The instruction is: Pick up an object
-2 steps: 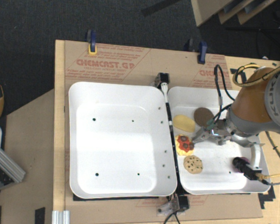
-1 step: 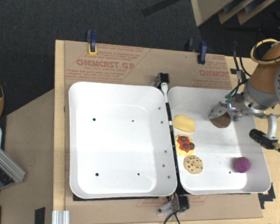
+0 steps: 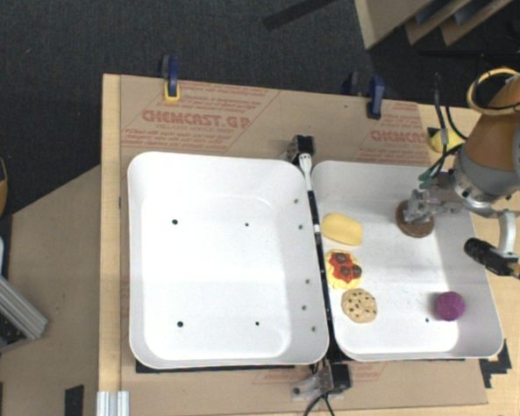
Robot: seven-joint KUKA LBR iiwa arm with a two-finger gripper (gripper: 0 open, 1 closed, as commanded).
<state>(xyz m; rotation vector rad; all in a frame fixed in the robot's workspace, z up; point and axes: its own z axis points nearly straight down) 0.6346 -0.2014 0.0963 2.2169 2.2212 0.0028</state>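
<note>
The right bin point(image 3: 383, 342) holds a yellow lump point(image 3: 342, 228), a red and yellow piece point(image 3: 343, 268), a round cookie with dark chips point(image 3: 359, 305), a purple ball point(image 3: 449, 306) and a brown round thing point(image 3: 414, 224). My gripper point(image 3: 423, 206) hangs at the bin's upper right, directly over the brown thing and touching or nearly touching it. The wrist hides the fingertips, so whether the brown thing sits between them is not visible.
The left bin point(image 3: 144, 240) is bare white with a few small dark dots. A black divider strip point(image 3: 313, 206) runs between the bins. Blue clamps point(image 3: 170, 76) hold the cardboard sheet at the back edge.
</note>
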